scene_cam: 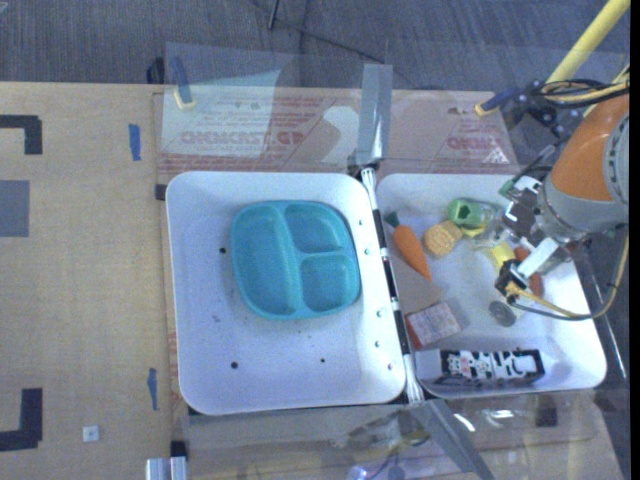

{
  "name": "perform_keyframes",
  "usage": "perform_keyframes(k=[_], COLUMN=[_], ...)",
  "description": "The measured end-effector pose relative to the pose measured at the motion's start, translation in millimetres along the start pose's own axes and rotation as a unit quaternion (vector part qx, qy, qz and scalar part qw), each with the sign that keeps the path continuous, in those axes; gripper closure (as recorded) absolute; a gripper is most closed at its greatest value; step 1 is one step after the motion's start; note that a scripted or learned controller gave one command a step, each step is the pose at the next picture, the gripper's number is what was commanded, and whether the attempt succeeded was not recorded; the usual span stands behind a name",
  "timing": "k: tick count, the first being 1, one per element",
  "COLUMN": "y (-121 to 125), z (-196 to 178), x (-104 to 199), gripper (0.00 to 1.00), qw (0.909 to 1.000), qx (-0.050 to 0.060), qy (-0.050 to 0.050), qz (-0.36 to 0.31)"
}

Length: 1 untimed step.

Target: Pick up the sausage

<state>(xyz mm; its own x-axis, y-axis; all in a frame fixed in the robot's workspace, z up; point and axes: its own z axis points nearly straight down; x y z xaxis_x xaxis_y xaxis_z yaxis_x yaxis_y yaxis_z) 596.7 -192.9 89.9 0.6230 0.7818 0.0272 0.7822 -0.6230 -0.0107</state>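
**Arm low over the right bin**

The jaws (516,280) hang low in the right bin (580,363); whether they are open or closed cannot be told. A reddish piece, seemingly the sausage (537,284), lies just beside them. Left of them sit a yellow cracker (442,238), a carrot (410,250) and a green toy (465,211). The left bin (200,368) holds a teal divided plate (296,259).
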Motion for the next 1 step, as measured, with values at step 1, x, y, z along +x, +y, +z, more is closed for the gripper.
perform_keyframes(k=[1], y=[-14.9], z=[-0.4], x=[-12.3], gripper=[0.0], qw=[0.9998], qx=[-0.001], qy=[0.0], qz=[0.02])
